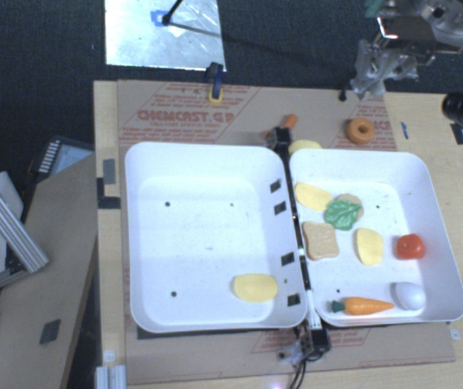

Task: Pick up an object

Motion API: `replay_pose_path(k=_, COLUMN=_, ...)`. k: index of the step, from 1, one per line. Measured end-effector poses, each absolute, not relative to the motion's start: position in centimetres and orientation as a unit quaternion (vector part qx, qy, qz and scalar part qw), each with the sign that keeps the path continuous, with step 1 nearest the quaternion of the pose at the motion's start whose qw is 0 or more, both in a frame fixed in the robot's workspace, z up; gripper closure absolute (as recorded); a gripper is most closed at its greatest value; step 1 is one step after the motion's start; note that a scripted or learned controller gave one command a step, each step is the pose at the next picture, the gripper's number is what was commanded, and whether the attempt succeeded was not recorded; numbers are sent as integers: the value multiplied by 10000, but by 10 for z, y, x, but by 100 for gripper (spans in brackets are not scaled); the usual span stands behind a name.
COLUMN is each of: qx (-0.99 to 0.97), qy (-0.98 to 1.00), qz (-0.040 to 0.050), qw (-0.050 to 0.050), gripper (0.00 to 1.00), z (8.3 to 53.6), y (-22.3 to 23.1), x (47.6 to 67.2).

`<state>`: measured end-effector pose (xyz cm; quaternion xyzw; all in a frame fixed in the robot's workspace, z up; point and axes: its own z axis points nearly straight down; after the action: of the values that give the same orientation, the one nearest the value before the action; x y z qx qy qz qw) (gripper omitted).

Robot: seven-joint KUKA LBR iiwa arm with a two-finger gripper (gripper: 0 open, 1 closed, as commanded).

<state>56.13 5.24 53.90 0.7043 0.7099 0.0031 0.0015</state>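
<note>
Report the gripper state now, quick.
Gripper: raised beyond the far edge of the right bin, nothing seen in it; open or shut cannot be told.

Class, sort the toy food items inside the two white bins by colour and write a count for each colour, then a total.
Yellow: 3, one in the left bin, two in the right bin
Green: 1
Tan or brown: 2
Red: 1
Orange: 1
White: 1
Total: 9

Fixed overhead cam, angled down (both bins (296, 217))
</note>
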Motion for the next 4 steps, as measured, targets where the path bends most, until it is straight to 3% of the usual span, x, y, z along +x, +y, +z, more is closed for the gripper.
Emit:
replay_pose_path(k=1, qx=7039, qy=7103, qz=-57, qw=-50, gripper=100, z=375, y=107, x=549)
replay_pose_path(k=2, qx=7041, qy=7101, qz=98, qw=45, gripper=100, z=546, y=132, x=515)
replay_pose_path(k=3, qx=7043, qy=7099, qz=10, qw=-1, gripper=100, z=535, y=157, x=486)
replay_pose_path(k=4, qx=7048, qy=7094, qz=15, qw=1, gripper=100, z=535, y=180, x=486)
